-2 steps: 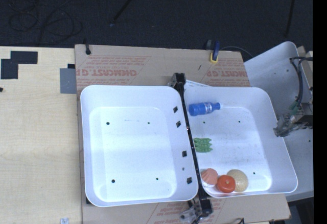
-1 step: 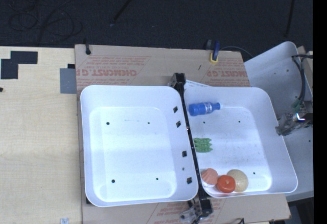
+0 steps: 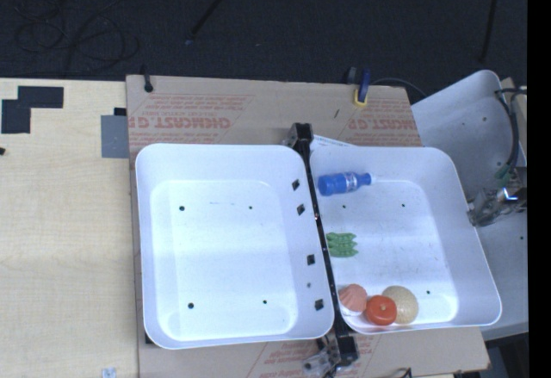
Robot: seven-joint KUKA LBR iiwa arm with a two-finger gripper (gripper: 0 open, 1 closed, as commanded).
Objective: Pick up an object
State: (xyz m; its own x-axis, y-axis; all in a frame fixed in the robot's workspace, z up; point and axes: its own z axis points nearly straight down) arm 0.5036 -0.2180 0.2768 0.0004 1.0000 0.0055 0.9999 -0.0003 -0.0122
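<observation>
Two white bins side by side on the desk. Left bin (image 3: 164,195): nothing counted. Right bin (image 3: 448,195): five items — one blue bottle (image 3: 343,183), one green piece (image 3: 342,244), one pink piece (image 3: 352,297), one red ball (image 3: 380,310), one tan ball (image 3: 401,302). Pincer (image 3: 495,204) at right edge; state cannot be told.

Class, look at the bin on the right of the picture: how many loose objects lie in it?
5. A blue bottle near the far rim, a green piece by the divider, and a pink piece, red piece and tan piece clustered at the near edge. Some may be hidden in the cluster.
</observation>
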